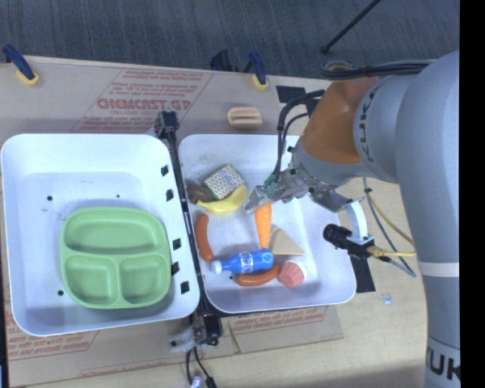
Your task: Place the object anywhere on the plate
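At frame centre-right, the jaws (265, 194) sit just above the carrot (263, 223) in the right bin (331, 285); whether they are clenched, I cannot tell. The green plate (113, 257) lies in the left bin (24, 217).

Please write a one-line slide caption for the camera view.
Gripper hovers at the carrot in the right bin; green plate waits in the left bin.

Bench (105, 103): brown cardboard-covered top with red print. Carries two shallow white plastic bins, left (24, 176) and right (327, 277), side by side; small tan bun-shaped item (244, 118) at upper centre.
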### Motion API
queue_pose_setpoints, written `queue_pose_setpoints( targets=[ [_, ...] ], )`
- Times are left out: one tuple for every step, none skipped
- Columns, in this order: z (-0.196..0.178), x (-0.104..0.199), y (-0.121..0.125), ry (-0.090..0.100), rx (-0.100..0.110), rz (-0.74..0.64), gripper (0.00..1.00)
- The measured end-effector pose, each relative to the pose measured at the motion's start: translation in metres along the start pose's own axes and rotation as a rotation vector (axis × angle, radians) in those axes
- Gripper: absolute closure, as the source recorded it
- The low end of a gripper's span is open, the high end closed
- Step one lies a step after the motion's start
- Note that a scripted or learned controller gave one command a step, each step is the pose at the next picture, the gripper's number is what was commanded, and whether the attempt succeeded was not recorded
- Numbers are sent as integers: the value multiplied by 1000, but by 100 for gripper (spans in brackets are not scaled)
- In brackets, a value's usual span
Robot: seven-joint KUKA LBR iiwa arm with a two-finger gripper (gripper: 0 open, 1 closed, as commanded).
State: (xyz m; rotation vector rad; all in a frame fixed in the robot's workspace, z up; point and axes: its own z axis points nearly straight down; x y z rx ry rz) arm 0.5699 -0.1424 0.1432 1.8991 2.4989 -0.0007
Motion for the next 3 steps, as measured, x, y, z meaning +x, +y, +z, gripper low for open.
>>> queue_pose_setpoints(
  targets=[
    [-115,83,-21,3,1,-142,100],
    [-53,170,23,4,5,-282,100],
    [-53,170,23,4,4,-281,0]
  ],
)
